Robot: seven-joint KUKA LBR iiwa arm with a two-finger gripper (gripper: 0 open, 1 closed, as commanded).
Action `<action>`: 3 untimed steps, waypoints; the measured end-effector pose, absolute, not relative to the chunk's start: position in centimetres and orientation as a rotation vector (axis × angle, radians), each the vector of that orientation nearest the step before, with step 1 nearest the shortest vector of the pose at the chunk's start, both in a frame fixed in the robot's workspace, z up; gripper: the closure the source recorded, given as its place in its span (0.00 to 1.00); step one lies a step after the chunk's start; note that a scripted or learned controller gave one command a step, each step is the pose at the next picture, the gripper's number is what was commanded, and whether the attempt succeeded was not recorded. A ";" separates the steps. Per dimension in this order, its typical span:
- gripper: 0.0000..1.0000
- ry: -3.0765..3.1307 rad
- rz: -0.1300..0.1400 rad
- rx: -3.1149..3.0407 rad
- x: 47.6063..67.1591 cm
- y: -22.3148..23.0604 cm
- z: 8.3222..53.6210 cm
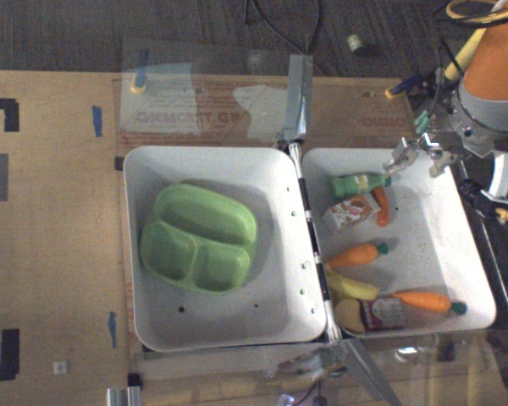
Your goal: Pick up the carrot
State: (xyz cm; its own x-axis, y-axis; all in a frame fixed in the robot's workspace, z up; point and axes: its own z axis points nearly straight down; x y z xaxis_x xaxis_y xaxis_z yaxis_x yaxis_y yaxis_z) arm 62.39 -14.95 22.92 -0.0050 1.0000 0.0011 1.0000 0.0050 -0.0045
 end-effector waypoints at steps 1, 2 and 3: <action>0.00 -2.266 0.003 -2.171 56.4 -14.2 18.3; 0.00 -2.143 -0.009 -2.304 52.8 -13.0 8.7; 0.00 -2.467 -0.023 -1.984 49.7 -15.6 8.8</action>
